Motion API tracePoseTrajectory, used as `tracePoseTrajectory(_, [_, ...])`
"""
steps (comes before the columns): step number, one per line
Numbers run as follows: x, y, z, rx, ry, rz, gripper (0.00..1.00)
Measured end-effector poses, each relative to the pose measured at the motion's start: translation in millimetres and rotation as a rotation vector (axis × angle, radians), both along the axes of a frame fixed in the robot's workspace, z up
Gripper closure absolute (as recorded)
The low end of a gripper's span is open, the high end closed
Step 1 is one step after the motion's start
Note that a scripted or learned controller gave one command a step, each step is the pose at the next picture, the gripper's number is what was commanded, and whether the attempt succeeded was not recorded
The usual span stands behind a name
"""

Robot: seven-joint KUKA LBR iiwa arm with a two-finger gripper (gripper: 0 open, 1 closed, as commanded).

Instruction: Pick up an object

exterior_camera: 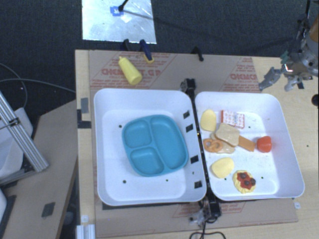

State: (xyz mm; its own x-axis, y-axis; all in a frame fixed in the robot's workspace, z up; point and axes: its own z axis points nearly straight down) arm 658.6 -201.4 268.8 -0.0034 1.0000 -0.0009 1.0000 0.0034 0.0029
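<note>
Gripper [279,78]: hangs above the desk past the right bin's [286,128] far corner, jaws spread wide, holding nothing.
Toy food: clustered in that bin; tomato [264,144] sits apart, likely easiest.
Left bin [107,133]: blue tray [154,144], seemingly for sorting.

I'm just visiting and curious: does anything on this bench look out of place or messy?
One thing stands out: a yellow bottle lies on its side on the brown board behind the left bin, outside both bins. The rest looks orderly: a blue divided plate sits in the left bin, and the toy foods are bunched together in the right bin.
</note>
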Motion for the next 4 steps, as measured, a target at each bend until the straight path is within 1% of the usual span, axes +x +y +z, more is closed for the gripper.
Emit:
tracePoseTrajectory(1, [-52,-4,-164,0.006,0.018,-0.004,0.0])
tracePoseTrajectory(2, [-164,-6,-175,0.004,0.013,-0.008,0.0])
tracePoseTrajectory(3, [-95,49,-184,0.002,-0.003,0.008,0.0])
tracePoseTrajectory(4, [-98,44,-173,0.0,-0.001,0.001,1.0])
